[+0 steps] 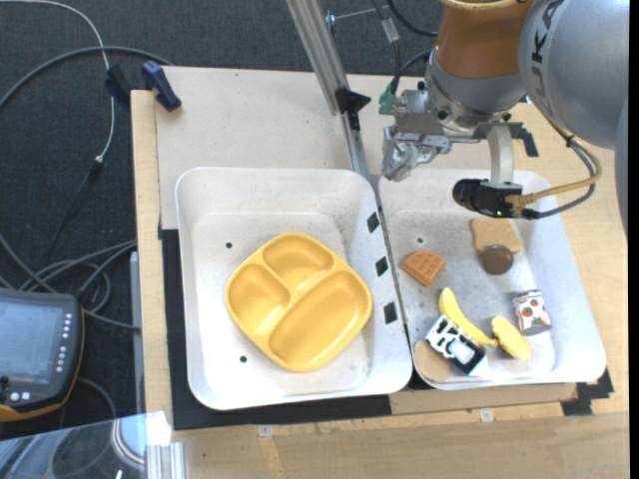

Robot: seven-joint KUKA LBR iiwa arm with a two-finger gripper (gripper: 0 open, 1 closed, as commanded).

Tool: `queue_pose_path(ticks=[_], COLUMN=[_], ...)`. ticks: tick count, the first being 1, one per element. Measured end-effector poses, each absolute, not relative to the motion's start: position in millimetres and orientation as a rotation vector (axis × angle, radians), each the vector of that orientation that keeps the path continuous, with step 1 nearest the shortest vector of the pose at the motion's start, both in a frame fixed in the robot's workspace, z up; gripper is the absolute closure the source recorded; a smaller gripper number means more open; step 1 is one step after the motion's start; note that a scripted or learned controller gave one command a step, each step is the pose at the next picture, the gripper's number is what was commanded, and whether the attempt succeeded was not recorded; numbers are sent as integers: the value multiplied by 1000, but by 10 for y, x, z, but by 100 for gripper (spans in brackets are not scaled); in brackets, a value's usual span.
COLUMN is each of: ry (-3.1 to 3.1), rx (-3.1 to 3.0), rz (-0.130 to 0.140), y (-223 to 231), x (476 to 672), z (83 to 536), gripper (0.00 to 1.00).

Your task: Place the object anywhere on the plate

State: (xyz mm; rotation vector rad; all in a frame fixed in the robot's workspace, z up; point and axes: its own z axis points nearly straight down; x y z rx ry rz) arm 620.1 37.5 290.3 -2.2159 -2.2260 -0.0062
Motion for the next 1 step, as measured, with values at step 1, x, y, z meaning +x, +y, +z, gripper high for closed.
queue_pose_path(ticks=[1], ry=[-2228], rx=[-2215], rz=[-8], y=[377], x=[6205], z=[3010], gripper=[100])
